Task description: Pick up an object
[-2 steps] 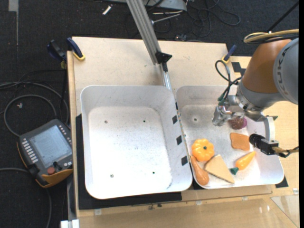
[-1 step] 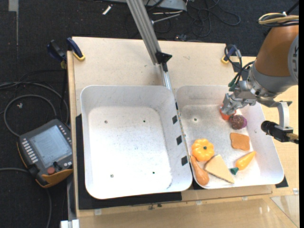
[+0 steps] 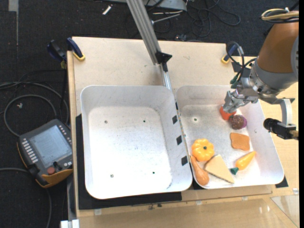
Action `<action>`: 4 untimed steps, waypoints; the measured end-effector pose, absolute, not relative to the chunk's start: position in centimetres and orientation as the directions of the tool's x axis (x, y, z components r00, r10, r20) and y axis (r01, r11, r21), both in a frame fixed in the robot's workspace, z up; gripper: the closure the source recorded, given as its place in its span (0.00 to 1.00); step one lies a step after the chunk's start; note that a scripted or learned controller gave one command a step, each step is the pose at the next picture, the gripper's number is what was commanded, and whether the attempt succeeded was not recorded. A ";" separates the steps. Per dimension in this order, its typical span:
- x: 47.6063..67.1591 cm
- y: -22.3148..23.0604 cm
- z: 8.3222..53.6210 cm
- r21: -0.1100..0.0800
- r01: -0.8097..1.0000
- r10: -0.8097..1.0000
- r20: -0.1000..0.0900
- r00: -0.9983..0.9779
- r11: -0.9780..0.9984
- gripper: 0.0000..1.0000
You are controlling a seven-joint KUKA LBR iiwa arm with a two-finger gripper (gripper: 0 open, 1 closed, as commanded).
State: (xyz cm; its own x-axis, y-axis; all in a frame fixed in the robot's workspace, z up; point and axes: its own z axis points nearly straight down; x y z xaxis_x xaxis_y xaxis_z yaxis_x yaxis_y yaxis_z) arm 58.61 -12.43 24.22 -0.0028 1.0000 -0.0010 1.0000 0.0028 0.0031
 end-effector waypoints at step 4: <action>56.2 8.8 23.4 -0.003 1.000 1.000 0.001 -0.009 0.009 1.00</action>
